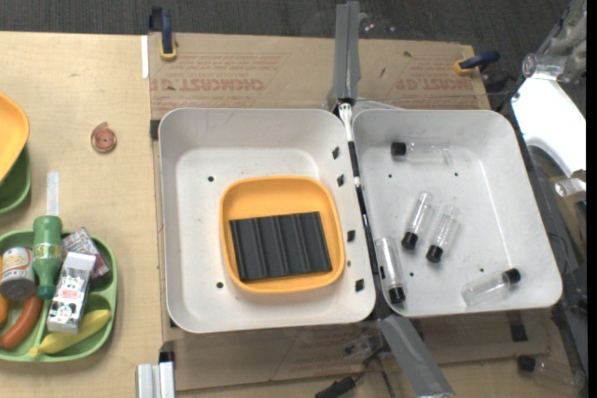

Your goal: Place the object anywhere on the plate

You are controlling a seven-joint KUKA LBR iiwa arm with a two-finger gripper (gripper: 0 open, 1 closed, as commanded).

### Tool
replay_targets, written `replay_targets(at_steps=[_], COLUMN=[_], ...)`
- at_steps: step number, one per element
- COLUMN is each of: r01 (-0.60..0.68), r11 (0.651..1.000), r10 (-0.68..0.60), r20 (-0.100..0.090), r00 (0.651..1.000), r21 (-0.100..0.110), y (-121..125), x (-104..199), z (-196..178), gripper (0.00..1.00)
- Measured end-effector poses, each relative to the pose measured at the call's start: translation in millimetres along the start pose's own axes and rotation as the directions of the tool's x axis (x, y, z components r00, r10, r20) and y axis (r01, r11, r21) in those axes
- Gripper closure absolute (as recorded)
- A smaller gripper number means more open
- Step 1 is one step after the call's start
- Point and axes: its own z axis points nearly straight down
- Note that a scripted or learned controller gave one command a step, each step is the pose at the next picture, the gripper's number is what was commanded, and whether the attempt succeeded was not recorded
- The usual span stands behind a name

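Observation:
An orange square plate (280, 187) sits in the middle of the left white bin (187, 228). A black ridged rectangular block (282, 246) lies flat on the plate, well inside its rim. In the right white bin (494, 191) several clear tubes with black caps lie scattered: one at the back (420, 150), two side by side in the middle (418, 219), one along the left wall (390, 270) and one at the front right (490, 286). A pale part of the arm (550, 121) hangs at the right edge, beside the right bin.
Cardboard (242, 70) lies under both bins, held by clamps at the back. On the wooden bench to the left stand a green tray of toy food (56, 294), a yellow bowl (7, 140) and a small pink disc (104, 139).

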Motion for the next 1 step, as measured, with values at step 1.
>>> replay_targets(at_steps=[1], r01=[0.326], r11=[0.945], r10=[-0.326], r20=[-0.002], r00=[0.945], r21=[-0.002], y=[-3.2], x=[63.6], z=[-28.7], gripper=[1.00])
